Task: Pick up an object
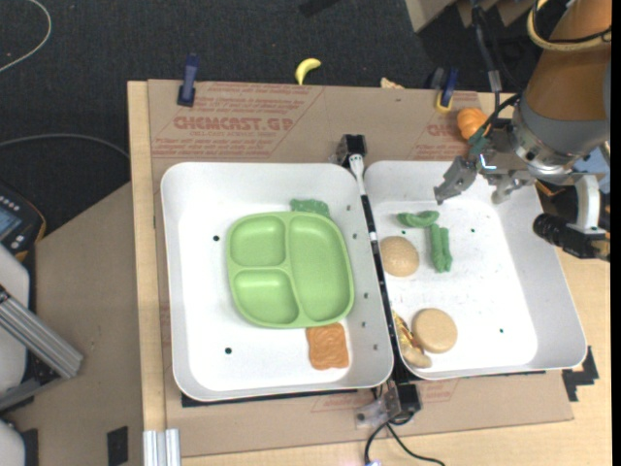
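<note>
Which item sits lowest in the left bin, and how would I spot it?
Find the left bin holding the green divided plate. Just below the plate's lower right corner lies a small orange slab. It is the sole orange piece there; the other small item is green.

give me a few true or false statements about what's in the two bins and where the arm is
1. The green divided plate lies in the left bin. True.
2. The end effector is over the left bin. False: it hangs above the far edge of the right bin.
3. Two round tan buns lie in the right bin. True.
4. The orange piece sits on the plate. False: it lies on the bin floor at the plate's near edge.
5. The end effector holds the green beans. False: they lie on the bin floor.
</note>
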### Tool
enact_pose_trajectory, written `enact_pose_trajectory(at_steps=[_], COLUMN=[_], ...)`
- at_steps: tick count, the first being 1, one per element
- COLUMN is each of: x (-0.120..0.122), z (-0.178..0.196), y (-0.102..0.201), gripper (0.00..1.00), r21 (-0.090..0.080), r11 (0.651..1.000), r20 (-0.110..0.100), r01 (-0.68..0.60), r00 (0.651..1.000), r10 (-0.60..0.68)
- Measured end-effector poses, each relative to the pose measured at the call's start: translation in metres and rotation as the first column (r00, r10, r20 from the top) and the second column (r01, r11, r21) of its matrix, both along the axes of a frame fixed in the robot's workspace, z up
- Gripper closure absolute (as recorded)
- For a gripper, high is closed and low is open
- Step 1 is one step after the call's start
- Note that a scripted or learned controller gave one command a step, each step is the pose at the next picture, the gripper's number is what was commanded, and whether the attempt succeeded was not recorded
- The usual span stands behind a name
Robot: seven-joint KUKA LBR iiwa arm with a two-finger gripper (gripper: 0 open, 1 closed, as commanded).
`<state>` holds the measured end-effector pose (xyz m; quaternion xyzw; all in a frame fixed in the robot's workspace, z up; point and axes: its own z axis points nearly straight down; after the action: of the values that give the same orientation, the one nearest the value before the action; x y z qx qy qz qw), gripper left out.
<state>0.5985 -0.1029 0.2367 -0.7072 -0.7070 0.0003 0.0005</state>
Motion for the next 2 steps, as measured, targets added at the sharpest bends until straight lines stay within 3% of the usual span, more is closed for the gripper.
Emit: enact_pose_trajectory(at_steps=[1, 2], x=[-0.051, -0.086], z=[-0.054, 0.034], y=[0.042, 0.078], gripper=[0.0, 0.0], r21=[0.003, 0.002], r11=[1.0, 1.0], r20=[-0.009, 0.009], r01=[-0.003, -0.005], r00=[1.0, 1.0], r10=[0.003, 0.005])
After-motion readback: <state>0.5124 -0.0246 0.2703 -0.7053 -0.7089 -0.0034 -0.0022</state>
